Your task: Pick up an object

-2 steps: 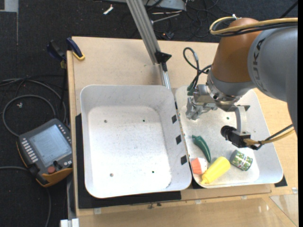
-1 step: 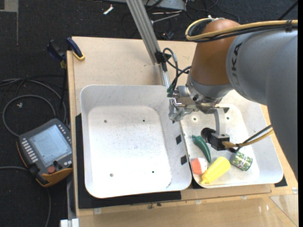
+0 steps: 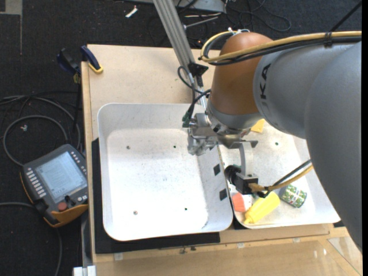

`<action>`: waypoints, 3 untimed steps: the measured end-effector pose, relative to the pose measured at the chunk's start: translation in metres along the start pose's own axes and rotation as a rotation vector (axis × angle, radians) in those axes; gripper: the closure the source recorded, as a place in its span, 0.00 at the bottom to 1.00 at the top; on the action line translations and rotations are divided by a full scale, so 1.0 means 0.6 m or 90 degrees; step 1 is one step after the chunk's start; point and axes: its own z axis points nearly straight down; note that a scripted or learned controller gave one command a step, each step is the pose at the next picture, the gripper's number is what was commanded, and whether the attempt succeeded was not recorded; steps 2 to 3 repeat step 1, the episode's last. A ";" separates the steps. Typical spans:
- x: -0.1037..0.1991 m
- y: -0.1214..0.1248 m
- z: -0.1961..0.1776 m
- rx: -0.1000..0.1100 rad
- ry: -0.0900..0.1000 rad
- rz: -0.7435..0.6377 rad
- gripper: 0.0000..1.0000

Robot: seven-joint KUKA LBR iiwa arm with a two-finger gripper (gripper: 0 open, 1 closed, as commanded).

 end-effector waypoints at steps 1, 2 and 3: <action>-0.006 0.001 -0.001 -0.001 -0.001 0.005 0.00; -0.006 0.001 -0.001 -0.001 -0.001 0.005 0.00; -0.006 0.001 -0.001 -0.001 -0.001 0.005 0.00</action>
